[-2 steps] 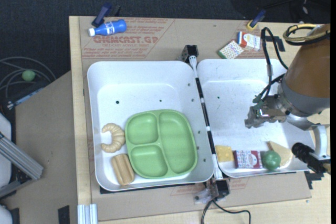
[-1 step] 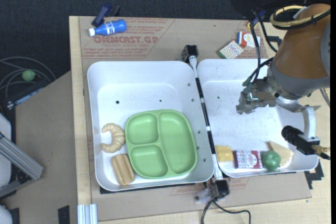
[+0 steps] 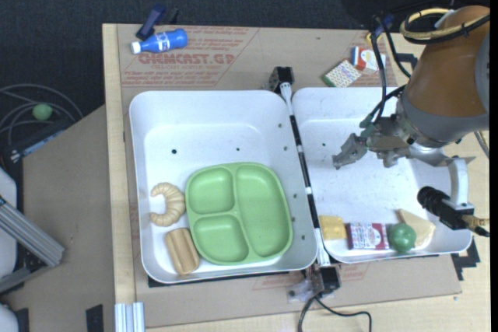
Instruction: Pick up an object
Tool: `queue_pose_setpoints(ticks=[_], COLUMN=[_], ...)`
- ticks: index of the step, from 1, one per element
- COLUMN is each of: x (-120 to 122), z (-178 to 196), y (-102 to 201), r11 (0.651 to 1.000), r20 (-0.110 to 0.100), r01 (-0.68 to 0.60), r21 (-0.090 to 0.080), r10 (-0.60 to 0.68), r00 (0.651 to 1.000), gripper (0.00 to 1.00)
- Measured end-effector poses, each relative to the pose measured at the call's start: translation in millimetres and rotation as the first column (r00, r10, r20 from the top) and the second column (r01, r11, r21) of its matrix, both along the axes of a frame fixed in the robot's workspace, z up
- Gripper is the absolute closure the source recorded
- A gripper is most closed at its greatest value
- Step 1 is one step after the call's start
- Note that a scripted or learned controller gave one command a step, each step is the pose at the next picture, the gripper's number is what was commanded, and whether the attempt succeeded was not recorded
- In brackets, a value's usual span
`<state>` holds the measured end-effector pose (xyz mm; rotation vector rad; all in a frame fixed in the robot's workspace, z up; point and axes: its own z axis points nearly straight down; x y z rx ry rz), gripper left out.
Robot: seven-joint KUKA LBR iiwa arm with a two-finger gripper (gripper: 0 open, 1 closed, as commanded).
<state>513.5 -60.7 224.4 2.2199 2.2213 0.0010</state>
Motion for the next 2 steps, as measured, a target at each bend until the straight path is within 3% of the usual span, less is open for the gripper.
queue_pose_setpoints(ticks=[1, 2], x=[9, 10], z=[-30, -19], y=[-111, -110], r11=[1.0, 1.0], r20=[0.0, 0.003], r01=[0.002, 0.001], r21=[-0.002, -0.003], r10=[-0.002, -0.001], r00=[1.0, 1.0], gripper=[0.0, 1.0])
